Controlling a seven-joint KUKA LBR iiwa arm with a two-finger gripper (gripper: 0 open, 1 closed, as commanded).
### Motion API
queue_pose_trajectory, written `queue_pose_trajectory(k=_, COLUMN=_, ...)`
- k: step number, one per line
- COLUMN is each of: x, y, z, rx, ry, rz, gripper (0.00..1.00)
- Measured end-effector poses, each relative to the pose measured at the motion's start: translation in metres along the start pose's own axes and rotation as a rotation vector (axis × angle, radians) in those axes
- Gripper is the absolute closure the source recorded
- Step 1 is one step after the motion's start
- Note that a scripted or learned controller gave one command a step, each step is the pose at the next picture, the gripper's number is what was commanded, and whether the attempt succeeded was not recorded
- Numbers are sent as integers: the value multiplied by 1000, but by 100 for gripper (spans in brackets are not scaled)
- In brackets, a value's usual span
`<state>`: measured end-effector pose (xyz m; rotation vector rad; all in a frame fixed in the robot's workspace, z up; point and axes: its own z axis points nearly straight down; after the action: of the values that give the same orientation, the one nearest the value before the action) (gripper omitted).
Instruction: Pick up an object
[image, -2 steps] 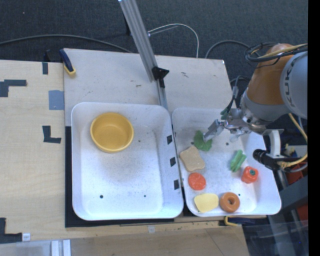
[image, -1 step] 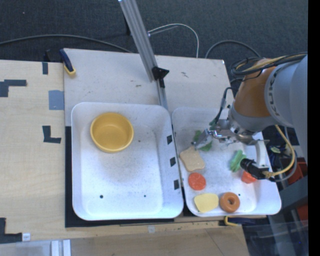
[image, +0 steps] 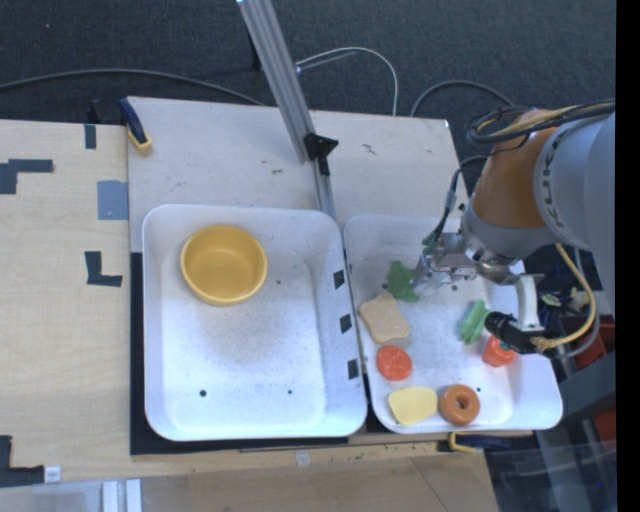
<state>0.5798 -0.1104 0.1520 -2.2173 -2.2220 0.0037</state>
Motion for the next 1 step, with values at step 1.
queue_pose_trajectory(k=1, x=9, y=0, z=-47, rx=-7, ry=0, rz=0, gripper=100)
